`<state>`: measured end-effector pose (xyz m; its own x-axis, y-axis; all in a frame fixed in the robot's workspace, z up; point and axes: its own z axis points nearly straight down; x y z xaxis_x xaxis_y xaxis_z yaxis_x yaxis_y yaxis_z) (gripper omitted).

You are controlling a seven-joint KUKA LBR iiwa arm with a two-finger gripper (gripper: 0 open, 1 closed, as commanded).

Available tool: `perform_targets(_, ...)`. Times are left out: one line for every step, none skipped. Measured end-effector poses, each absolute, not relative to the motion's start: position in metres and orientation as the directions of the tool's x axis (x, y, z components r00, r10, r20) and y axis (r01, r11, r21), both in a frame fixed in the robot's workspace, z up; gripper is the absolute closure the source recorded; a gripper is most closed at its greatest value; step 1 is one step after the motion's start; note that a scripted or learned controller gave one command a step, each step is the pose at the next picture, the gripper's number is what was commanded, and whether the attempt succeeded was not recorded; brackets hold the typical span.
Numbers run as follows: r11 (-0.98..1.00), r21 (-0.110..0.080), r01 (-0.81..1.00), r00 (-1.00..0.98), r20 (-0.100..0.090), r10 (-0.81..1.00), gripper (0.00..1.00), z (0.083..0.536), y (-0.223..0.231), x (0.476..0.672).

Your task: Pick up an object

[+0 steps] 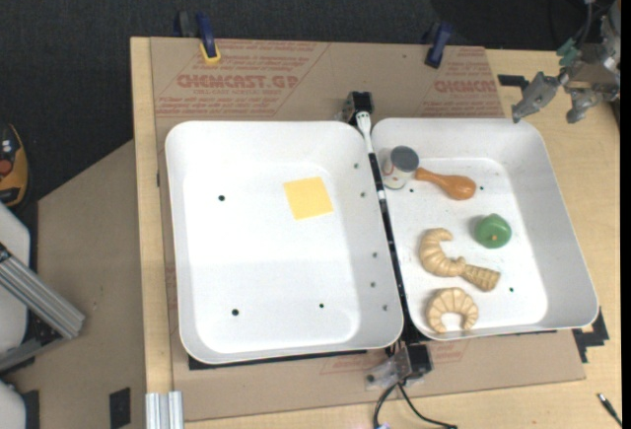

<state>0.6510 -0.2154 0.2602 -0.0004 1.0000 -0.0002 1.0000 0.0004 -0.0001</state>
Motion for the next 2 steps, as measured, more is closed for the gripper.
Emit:
perform_targets(-0.001,-0.008,1.0,0.001,0.004,1.0,0.0,0.077,-0.207,0.619)
perform_targets(0.01,0.018,1.0,-0.01,-0.001,1.0,0.0,0.234,-0.127,0.655)
